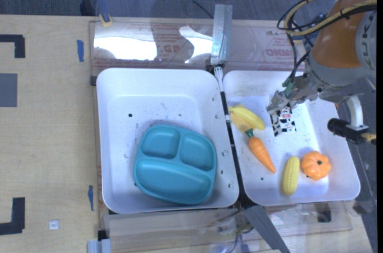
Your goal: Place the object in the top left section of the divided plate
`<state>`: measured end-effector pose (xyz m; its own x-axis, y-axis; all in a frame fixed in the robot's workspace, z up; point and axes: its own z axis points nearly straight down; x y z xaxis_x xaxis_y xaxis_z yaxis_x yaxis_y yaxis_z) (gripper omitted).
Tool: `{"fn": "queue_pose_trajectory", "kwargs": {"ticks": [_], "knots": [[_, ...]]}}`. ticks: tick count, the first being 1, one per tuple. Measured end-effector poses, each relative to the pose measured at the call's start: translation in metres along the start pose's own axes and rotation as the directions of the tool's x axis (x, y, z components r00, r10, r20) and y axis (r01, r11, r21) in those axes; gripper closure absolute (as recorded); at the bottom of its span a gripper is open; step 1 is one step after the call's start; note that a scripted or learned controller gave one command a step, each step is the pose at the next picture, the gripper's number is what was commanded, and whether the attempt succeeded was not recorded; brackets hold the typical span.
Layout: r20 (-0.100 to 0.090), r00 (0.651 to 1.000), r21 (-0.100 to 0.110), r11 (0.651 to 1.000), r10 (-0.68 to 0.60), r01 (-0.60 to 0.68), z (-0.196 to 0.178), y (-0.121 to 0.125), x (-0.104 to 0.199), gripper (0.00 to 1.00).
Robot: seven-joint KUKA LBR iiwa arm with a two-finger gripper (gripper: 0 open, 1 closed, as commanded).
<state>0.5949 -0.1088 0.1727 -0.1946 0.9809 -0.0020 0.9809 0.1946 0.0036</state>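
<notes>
Tool [281, 103] over right bin [335, 189], above cow-print toy [283, 121]; grip state can't tell. Toy just below tool. Plate [175, 165] in left bin, well apart to toy's left; top-left section vacant.

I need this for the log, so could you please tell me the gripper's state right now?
Gripper: over the right bin, beside the banana; open or closed cannot be told, and nothing is visibly held.
</notes>
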Motion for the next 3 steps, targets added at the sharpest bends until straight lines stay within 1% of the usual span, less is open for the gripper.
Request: {"fn": "queue_pose_trajectory", "kwargs": {"ticks": [1,2,3], "knots": [[0.003,1.0,-0.006,1.0,0.001,-0.001,-0.011,0.001,-0.001,1.0],[0.002,0.999,-0.005,0.999,-0.043,0.043,0.074,-0.065,0.009,1.0],[-0.002,0.998,-0.003,0.998,0.06,-0.06,-0.015,-0.102,0.069,1.0]]}}
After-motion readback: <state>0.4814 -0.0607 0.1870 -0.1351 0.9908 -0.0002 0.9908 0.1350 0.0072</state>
